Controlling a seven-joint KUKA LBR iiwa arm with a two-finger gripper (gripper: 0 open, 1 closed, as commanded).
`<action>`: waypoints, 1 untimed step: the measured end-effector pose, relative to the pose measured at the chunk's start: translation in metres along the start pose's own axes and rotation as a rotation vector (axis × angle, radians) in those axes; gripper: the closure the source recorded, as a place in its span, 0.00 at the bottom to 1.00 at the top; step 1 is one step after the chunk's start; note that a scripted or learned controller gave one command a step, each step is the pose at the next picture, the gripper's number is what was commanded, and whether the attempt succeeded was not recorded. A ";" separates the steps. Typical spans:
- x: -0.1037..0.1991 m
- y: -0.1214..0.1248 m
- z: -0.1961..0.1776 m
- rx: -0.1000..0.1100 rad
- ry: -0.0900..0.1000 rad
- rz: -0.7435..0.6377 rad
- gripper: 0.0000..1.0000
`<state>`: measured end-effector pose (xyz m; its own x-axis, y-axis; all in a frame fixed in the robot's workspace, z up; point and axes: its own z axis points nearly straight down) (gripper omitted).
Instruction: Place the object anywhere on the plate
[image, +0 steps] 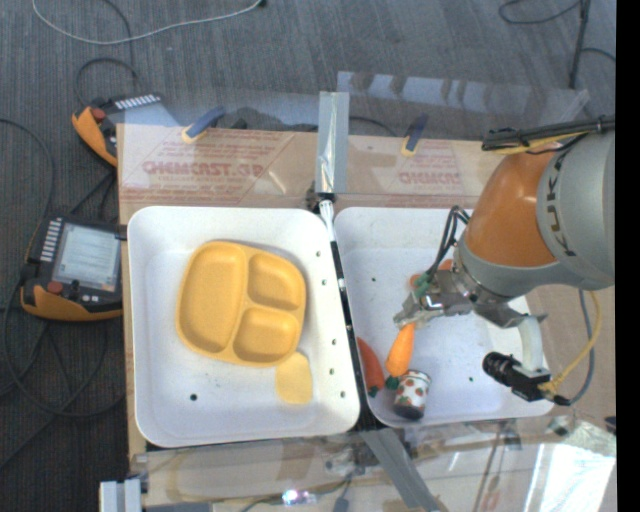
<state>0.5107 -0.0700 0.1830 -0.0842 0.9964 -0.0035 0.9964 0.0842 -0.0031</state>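
A yellow divided plate (242, 302) lies in the left bin (150, 400), with a small pale yellow disc (294, 380) at its lower right corner. In the right bin (460, 400) an orange carrot-shaped piece (401, 348) stands tilted just below my gripper (420, 308). The top end of that piece meets the gripper's tip. I cannot make out whether it is gripped or only touched. The gripper hangs over the left half of the right bin, far from the plate.
A darker red-orange carrot piece (370, 366) lies against the right bin's left wall. A small white patterned cup (411, 393) sits at that bin's front edge. The arm's orange band and grey body cover the right bin's right side.
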 end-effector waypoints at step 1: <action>0.047 0.065 -0.020 0.000 0.001 -0.029 1.00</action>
<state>0.5713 -0.0172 0.2022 -0.1130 0.9936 -0.0024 0.9936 0.1130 -0.0030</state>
